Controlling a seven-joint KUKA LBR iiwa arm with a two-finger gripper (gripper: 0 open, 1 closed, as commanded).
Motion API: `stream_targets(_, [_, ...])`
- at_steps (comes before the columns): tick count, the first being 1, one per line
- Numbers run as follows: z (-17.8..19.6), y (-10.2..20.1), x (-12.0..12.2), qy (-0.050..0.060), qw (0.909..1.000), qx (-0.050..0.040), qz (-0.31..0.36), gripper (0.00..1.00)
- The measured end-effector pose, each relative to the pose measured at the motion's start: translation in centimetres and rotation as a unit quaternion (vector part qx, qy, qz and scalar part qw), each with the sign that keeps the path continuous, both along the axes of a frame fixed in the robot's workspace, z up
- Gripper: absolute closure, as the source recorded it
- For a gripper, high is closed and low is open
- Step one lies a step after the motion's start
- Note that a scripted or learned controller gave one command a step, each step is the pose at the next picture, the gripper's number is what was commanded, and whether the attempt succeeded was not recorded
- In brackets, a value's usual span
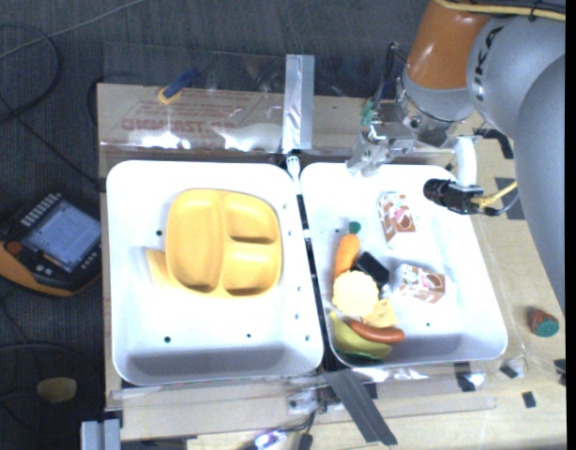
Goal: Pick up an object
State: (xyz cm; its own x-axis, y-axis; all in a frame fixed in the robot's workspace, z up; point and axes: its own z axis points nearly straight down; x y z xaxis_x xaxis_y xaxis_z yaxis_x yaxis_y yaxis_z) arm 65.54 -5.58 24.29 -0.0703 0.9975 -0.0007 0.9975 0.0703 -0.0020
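Banana (pixel 356 338) and sausage (pixel 376 333) crowd lower centre, so my pincer (pixel 371 154), upper right, grip state unclear, could snag two or slip.

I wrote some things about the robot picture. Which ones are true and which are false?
1. The yellow tray sits in the left bin. True.
2. The carrot is in the left bin. False: it lies in the right bin, beside the other toy food.
3. The gripper is holding the carrot. False: it hangs over the far edge of the right bin, away from the carrot, with nothing seen between its fingers.
4. A banana lies near the front edge of the right bin. True.
5. The yellow tray is turned upside down with a flat bottom showing. False: its compartments face up.
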Motion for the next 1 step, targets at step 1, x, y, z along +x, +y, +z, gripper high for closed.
stream_targets(1, [-5.52,4.23,-0.66,0.001,1.0000,-0.0004,-0.001,1.00])
